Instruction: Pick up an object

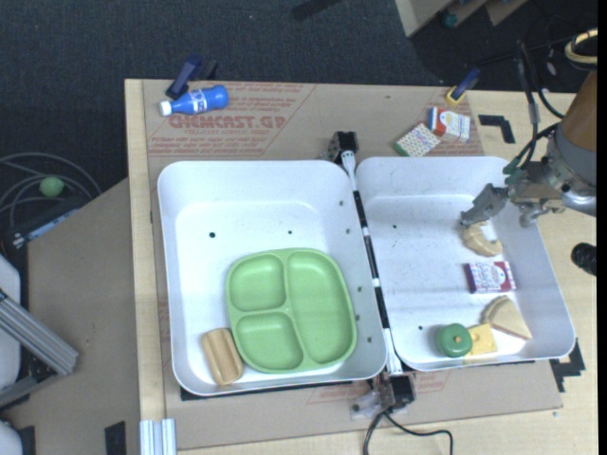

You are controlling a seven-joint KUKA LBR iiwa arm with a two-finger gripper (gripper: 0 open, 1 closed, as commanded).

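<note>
At far nine o'clock, off the bench, a green ball [52, 187] among cables. Toward eleven o'clock, on the bare bench top outside the bins, a blue bottle [194, 100] lying on its side, probably out of play.

In the left bin [180, 254], toward its six o'clock, a green plate [289, 309] with three compartments, lying flat. Just beside its eight o'clock edge, a tan block [221, 355], close against the bin's sloping wall and so likely awkward to close on.

Past the divider, at twelve o'clock above the right bin [417, 188], two small packs [434, 133] on the bench, outside the rim.

In the right bin, everything gathered toward three and five o'clock: a green knob [453, 339] touching a yellow slab [483, 342] near the front wall, a pale wedge [507, 318] just beside them, a red pack [489, 276] above that, and a beige piece [484, 244] nearest the bin's three o'clock.

Reaching in from three o'clock, the arm [579, 150], with the gripper [477, 214] hanging just over the beige piece, at its twelve o'clock side. Judged the likely target, being the closest thing beneath. No telling from this slant how wide the gripper stands, nor whether contact is made; nothing visibly lifted or clasped, the piece apparently resting on the bin floor. Pickup judged not yet done. Risk: a low, rounded piece apt to slide aside instead of seating in the grasp.
</note>
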